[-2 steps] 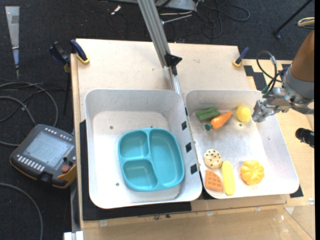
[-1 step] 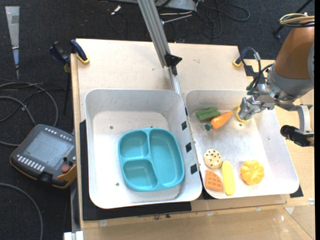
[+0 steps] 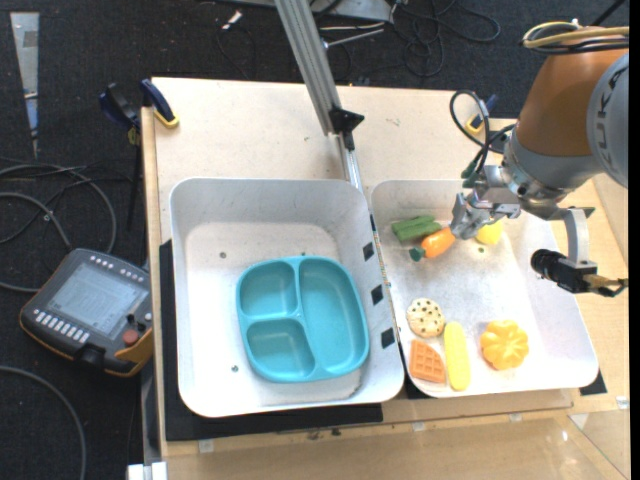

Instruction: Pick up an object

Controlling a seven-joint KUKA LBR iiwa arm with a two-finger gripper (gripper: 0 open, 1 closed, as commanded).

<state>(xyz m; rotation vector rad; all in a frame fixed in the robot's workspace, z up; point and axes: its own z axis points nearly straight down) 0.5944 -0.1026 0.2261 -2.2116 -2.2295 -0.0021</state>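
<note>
Two shallow white bins side by side on a pale wooden bench [image 3: 250, 118], smooth plastic with rounded corners. In the left bin [image 3: 200, 208], a teal tray [image 3: 300, 318], glossy, an oblong with rounded corners split into three compartments, lying toward the near right part of the bin. Along the divide between the bins, a slanted metal rail [image 3: 315, 58] running up and away.

In the right bin [image 3: 560, 338], several toy foods. Near the front left: a round cookie [image 3: 425, 317], pale with dark chips, and just below it a square orange waffle [image 3: 427, 362] with a grid texture. Just beside the waffle, touching or nearly so, a long yellow corn cob [image 3: 456, 356], smooth and rounded at the ends. Further right, apart from these, a lumpy orange-yellow pumpkin-like piece [image 3: 504, 345], ribbed. Toward the back: a flat green piece [image 3: 413, 228], leaf-like, and against it an orange carrot [image 3: 437, 243], tapered, with a pale tip pointing front left. Behind the gripper, a small yellow piece [image 3: 488, 233], partly hidden, shape unclear.

Over the back of the right bin, the grey metal gripper [image 3: 466, 220], low, right at the thick end of the carrot. Cannot tell whether apart, together or clamped on the carrot. Above it, the rounded orange band of the arm [image 3: 565, 98], glossy, with looped cables.
</note>
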